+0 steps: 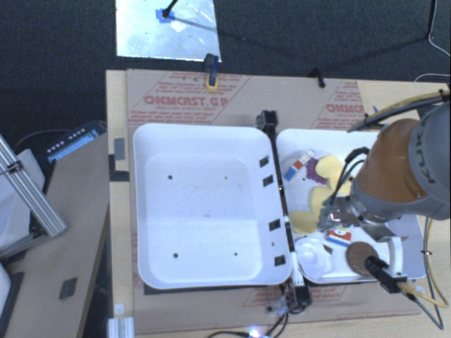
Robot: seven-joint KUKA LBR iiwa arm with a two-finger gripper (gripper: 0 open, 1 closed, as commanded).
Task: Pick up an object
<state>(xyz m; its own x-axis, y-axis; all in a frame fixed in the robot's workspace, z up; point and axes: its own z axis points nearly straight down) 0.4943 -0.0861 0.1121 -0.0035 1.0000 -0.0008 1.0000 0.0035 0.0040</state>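
Objects for picking lie crowded in the right bin point(304, 138), the one my arm point(402, 167) hangs over. Near the bin's far left corner sits a small red, white and blue packet point(301, 166). Just beside it, toward me, is a pale yellow lump point(328, 166), and a purple scrap point(316, 180) touches its lower edge. A second, flatter yellow piece point(304, 221) lies near the divider between the bins, below the first. At the near edge rest a white cup-like thing point(312, 253), a small red and blue card point(340, 237) and a brown disc point(360, 257), all close together.

My claw point(331, 213) is down inside this bin, between the two yellow pieces and above the card. My wrist covers it from this slant, so I cannot tell how it stands or whether anything is in its grip.

The left bin point(204, 203) sits just beside the right one, joined by a black hinged strip point(277, 189). Both rest on a brown cardboard sheet point(183, 97) on the counter point(116, 189). A yellow and blue clamp point(211, 73) pins the sheet's far edge.
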